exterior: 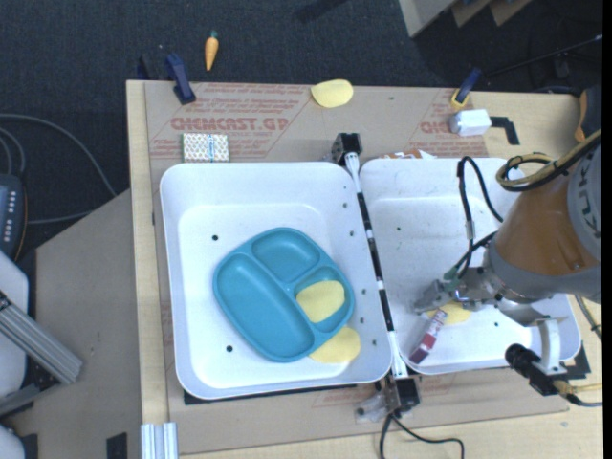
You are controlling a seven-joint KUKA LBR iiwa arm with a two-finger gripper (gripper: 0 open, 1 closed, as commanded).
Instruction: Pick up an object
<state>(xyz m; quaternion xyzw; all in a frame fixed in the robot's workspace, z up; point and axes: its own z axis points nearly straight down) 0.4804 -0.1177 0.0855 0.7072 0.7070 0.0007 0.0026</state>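
We see even, bright overhead light on the two white bins (191,256), which look nearly washed out. Around the bins the dark floor (67,55) stays dim. Shadows beneath the blue tray (273,295) are soft. The whole view is slightly soft and grainy.

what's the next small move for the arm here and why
Probably a short drop straight down, then close. The gripper hangs low in the right bin, over a yellow piece, with a dark red tube lying just beside it toward the bin's near edge. Nothing shows between its fingers, so the pick isn't made yet, and the yellow piece looks like the nearest target.
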